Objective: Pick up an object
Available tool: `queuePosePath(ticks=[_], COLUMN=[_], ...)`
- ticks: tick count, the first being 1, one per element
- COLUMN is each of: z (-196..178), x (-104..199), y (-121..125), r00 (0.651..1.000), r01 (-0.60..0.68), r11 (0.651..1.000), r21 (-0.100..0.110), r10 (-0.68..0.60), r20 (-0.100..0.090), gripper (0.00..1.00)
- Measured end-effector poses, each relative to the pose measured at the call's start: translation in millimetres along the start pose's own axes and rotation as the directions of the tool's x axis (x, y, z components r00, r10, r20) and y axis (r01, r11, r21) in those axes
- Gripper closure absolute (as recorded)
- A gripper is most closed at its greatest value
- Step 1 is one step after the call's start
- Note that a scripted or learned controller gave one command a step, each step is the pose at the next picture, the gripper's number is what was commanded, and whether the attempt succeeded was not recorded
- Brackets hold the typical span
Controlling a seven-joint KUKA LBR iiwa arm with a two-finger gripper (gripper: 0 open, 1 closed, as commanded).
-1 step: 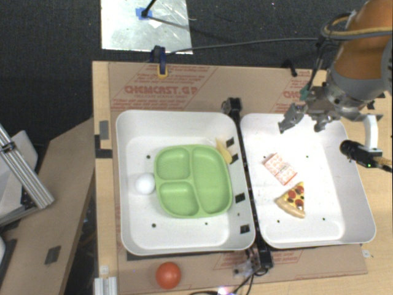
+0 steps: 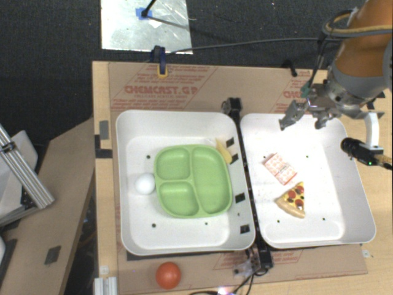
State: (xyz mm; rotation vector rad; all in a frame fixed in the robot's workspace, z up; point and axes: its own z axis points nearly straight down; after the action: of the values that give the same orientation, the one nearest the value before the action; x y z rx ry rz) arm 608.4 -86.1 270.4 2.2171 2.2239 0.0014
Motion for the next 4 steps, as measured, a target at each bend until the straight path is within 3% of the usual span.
queuePosePath(ticks=[3, 4], z=[164, 151], x=[-4, -5], y=[9, 11], r00=[1.0, 1.0], r01=[0.001, 0.001], r11=[1.0, 1.0], r21=[0.004, -0.002], r10=[-0.001, -0.001], r20=[-0.001, 0.0], gripper=[0.0, 1.0])
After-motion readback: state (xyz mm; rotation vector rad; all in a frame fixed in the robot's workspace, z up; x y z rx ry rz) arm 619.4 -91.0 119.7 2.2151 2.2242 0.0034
